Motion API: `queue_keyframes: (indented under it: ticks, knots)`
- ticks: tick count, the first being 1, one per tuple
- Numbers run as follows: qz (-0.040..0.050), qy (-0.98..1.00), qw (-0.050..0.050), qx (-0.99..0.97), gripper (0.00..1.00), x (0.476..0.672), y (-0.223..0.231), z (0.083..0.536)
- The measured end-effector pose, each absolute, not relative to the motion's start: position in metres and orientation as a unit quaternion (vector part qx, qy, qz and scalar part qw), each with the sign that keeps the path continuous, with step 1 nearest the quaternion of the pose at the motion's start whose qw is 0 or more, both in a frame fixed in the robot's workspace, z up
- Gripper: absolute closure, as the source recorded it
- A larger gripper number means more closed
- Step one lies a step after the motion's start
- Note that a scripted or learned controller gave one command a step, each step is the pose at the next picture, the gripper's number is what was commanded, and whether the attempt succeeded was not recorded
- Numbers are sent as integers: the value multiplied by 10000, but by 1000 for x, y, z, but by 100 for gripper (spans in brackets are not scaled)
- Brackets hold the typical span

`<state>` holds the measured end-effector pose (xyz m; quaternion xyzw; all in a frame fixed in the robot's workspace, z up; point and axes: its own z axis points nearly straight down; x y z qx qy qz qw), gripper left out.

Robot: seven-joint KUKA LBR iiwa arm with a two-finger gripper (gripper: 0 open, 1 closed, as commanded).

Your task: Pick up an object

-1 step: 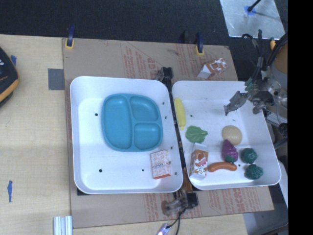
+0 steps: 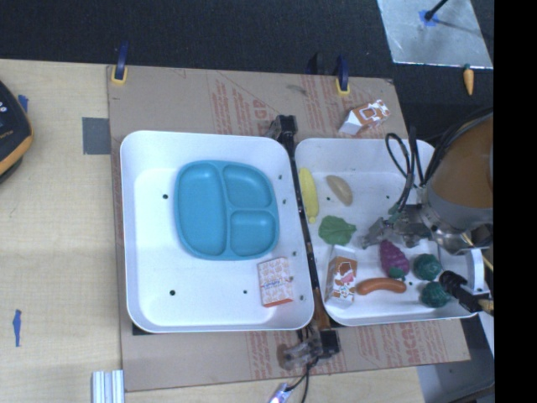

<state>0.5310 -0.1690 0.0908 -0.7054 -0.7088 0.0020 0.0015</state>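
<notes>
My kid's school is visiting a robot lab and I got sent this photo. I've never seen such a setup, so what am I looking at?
One camera looks down at a slant on a bench with two white bins. The left bin holds a blue divided plate and a small carton. The right bin holds toy food: a yellow corn cob, a green leafy piece, a purple one and a sausage. The grey and orange robot arm reaches in from the right; its gripper is low over that food. I can't tell whether it holds anything.

A pale wood counter (image 2: 50,250) carries a sheet of brown cardboard (image 2: 210,99), clipped at its far edge, while dark carpeted floor (image 2: 210,11) stretches beyond, bearing a grey panel (image 2: 428,19).
</notes>
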Motion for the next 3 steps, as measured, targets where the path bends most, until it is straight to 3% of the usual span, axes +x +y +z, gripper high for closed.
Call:
queue_keyframes:
  ticks: [1,2,3]
  knots:
    - [15,-7091,13,-7051,0,501,-184,91]
    - [24,-7107,15,-7035,100,501,-185,102]
    - [2,-7090,6,-7052,100,528,-136,178]
